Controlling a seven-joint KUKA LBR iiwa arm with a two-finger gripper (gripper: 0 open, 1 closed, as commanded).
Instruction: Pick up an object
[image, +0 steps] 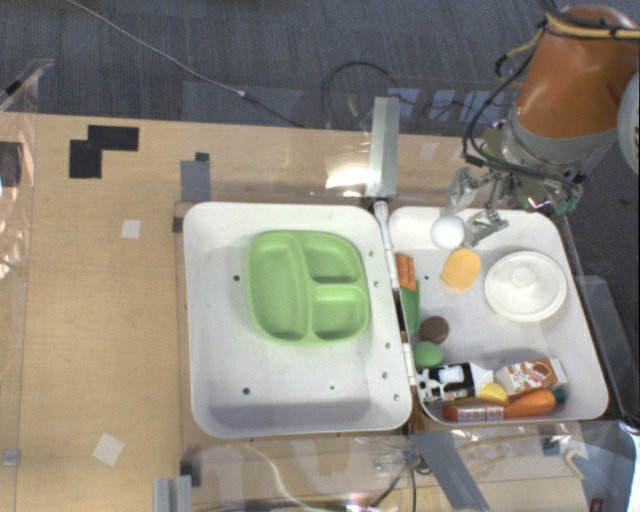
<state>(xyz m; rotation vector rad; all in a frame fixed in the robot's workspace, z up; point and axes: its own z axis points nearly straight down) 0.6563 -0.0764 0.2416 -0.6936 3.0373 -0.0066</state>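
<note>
The end effector (487, 212) hangs over the far edge of the right bin (575, 300), below the arm's orange band (570, 75). From here its metal parts blur together, so whether it is spread or pressed together cannot be told, and nothing is seen gripped in it. A small white ball (448, 232) lies just beside the end effector, toward the left bin (215, 300), close enough that contact cannot be ruled out or confirmed. A yellow rounded object (461, 269) lies near the end effector on the side toward the near edge of the desk (90, 340). A white round bowl (525, 284) sits near it as well, nearer the viewer and further toward the arm's side. Well apart from the end effector, along the near wall of the right bin, lie a carrot (530, 403), a small orange carton (527, 376), a black and white item (447, 380), a green round item (429, 354) and a brown round item (434, 328). An orange packet (405, 272) lies against the wall dividing the bins. A green divided tray (307, 286) rests in the left bin, well apart from the end effector.
</note>
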